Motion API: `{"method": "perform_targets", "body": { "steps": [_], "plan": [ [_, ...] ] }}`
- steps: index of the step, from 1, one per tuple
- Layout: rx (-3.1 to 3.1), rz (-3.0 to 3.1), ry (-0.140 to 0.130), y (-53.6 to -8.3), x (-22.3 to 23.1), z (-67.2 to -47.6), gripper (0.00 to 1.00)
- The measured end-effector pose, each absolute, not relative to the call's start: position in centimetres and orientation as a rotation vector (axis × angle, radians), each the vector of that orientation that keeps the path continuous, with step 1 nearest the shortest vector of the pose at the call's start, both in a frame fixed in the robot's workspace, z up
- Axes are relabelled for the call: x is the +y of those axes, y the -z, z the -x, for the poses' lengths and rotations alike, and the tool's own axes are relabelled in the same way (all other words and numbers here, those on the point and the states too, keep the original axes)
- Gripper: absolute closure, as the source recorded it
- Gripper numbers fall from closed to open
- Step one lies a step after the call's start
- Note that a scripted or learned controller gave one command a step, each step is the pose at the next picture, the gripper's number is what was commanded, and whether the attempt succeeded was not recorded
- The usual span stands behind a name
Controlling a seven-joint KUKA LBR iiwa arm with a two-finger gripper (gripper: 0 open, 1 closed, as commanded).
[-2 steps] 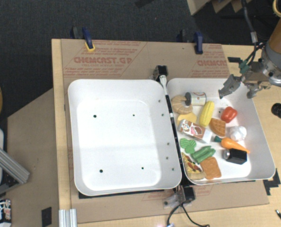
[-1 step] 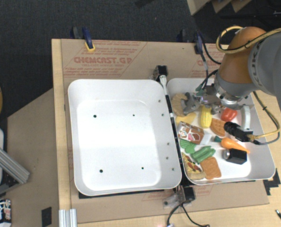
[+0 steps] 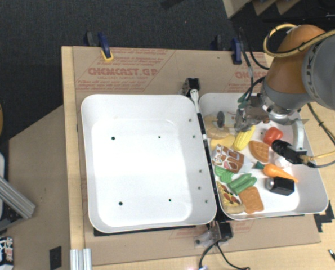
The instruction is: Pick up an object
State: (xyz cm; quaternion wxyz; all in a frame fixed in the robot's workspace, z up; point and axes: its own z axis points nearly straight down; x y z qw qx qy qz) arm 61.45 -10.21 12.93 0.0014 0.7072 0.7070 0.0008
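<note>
Two white bins (image 3: pixel 99 151) are sitting side by side — the gripper (image 3: pixel 247 118) is hovering over toy food (image 3: pixel 243 136) in the right bin, its grip state unclear.

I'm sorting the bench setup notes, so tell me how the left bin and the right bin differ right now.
The left bin shows a bare white floor with four small dark dots; the right bin is crowded with toy food, such as a corn cob and a carrot. The gripper is over the right bin, not the left bin. The left bin looks larger in this view. Both are shallow, white, and sit side by side.
</note>
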Motion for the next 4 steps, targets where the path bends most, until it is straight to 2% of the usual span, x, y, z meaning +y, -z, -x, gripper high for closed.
{"method": "perform_targets", "body": {
  "steps": [1, 2, 3, 4],
  "plan": [
    [2.22, -2.221, -0.001, -12.9, -10.2, -61.4, 0.0],
    [2.218, -2.219, -0.004, -13.9, -10.2, -61.5, 1.0],
    [2.224, -2.224, 0.005, -8.2, -9.9, -60.7, 1.0],
    [2.224, -2.203, -0.022, -19.3, -2.5, -67.1, 1.0]
  ]
}}
